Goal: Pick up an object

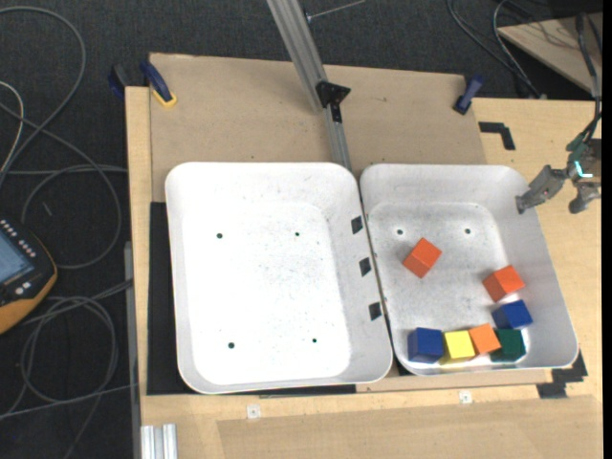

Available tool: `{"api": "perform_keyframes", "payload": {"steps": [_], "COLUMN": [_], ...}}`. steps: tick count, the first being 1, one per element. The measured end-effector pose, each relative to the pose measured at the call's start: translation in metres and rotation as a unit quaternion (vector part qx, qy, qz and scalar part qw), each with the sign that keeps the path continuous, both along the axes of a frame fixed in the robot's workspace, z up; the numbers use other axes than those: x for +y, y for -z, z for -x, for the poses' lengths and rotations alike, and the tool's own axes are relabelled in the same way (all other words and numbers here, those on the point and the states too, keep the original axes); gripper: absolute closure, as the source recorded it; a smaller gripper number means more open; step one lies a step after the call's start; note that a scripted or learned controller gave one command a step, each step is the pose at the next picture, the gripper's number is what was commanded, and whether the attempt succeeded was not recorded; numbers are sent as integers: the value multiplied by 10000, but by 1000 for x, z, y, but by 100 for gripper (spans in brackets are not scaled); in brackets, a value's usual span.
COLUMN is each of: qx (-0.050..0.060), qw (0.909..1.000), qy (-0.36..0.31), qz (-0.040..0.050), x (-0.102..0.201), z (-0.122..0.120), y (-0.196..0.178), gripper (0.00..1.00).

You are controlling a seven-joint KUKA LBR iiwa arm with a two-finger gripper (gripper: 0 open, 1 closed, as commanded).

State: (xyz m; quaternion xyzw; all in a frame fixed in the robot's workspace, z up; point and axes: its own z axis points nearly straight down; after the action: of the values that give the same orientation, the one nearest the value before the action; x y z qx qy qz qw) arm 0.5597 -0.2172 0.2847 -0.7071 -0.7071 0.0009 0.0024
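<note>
- Near the right bin's (535, 247) far right rim, my jaws (559, 187) hung empty; I couldn't tell their spread.
- Nearest block, orange cube (422, 257), lay left, nearer.

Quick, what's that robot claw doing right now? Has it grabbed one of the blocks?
Gripper: open, holding nothing, at the right bin's far right edge. The blocks, like the orange one, lie in the bin.

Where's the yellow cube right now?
The yellow cube sits in the right bin, along its near wall, between a blue cube and an orange cube.
</note>
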Motion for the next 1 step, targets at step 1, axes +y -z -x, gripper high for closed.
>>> {"api": "perform_keyframes", "payload": {"steps": [1], "qx": [-19], "qw": [10000], "qy": [-8], "qz": [7], "x": [0], "z": [-1], "y": [-2], "gripper": [0]}}
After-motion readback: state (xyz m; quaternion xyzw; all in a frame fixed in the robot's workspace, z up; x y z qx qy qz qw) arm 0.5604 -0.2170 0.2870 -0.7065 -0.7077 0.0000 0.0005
